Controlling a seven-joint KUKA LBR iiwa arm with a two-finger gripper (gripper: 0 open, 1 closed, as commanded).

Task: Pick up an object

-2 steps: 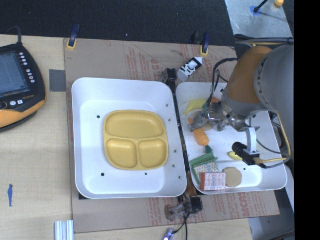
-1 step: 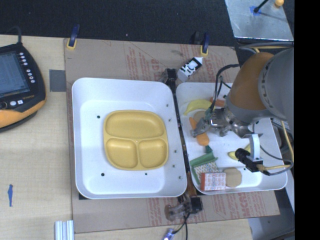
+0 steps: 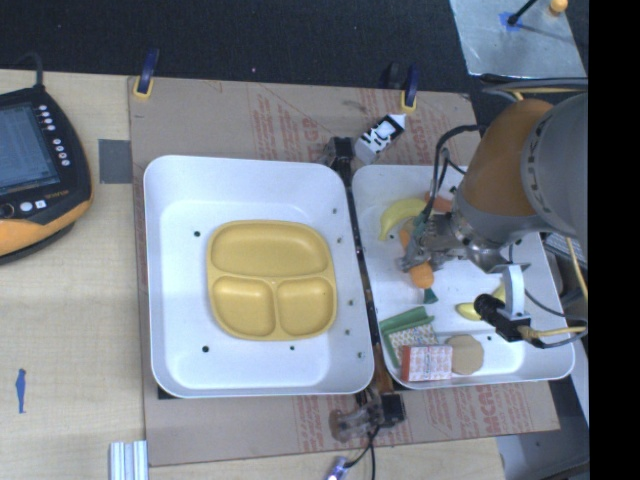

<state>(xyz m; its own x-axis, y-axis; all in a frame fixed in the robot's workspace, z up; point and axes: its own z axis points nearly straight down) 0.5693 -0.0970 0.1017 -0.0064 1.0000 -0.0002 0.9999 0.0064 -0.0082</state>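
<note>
Seen from above, a wooden worktop point(image 3: 70, 308) carries two shallow white bins side by side. The left bin point(image 3: 170, 268) holds a yellow three-compartment tray point(image 3: 271, 278), lying flat near its middle. The right bin point(image 3: 540, 363) touches the left bin's right edge and holds a jumble of small things. A grey arm with an orange band point(image 3: 510, 173) reaches over the right bin's far right part. Its hand point(image 3: 425, 253) is low in the bin, right of the tray; whether the hand is wide, narrow or holding anything cannot be told. A yellow banana point(image 3: 398, 215) lies just above the hand, and a small orange piece point(image 3: 423, 275) sits just below it. Nearer the bin's front edge lie a green bar point(image 3: 404, 320), a red-and-white packet point(image 3: 425, 361) and a tan disc point(image 3: 465, 354). A handheld control pendant point(image 3: 35, 168) rests on the worktop, well left of the tray.
</note>
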